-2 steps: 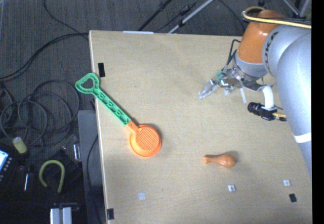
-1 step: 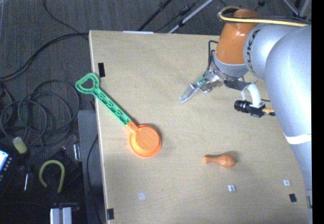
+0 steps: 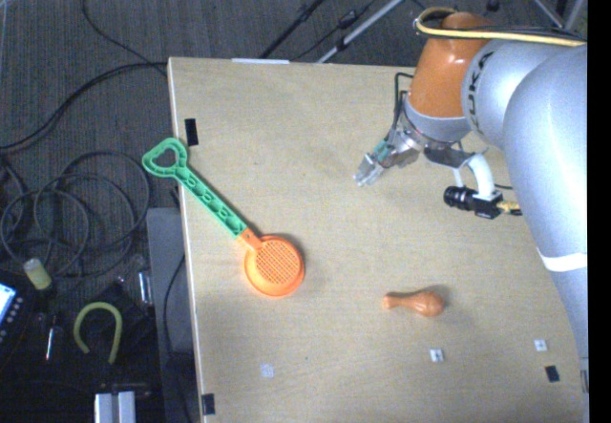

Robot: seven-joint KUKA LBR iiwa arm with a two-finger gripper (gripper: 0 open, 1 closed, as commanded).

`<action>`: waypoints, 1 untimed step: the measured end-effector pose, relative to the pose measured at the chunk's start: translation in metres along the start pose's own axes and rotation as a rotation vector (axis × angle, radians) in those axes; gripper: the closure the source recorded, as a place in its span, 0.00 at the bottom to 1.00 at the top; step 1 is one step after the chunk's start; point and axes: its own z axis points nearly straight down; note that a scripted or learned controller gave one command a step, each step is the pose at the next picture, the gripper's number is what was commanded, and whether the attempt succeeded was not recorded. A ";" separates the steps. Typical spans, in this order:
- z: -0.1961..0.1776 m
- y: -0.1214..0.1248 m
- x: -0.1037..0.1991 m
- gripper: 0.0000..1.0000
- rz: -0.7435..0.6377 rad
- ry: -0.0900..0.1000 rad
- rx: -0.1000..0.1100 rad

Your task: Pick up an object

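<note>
Nearest the lens we saw a small orange pear-shaped object [image 3: 416, 302] lying on its side on the tan worktop [image 3: 286, 106], well apart from the end effector [image 3: 370, 169]. To its left lay an orange strainer with a green handle [image 3: 229, 223], the green loop end reaching past the worktop's left edge. The arm [image 3: 535, 116] was cut off at the right, and whether the small, blurred end effector was spread or closed we could not tell.
</note>
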 end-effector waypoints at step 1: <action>0.000 0.000 0.000 0.00 0.000 0.000 0.000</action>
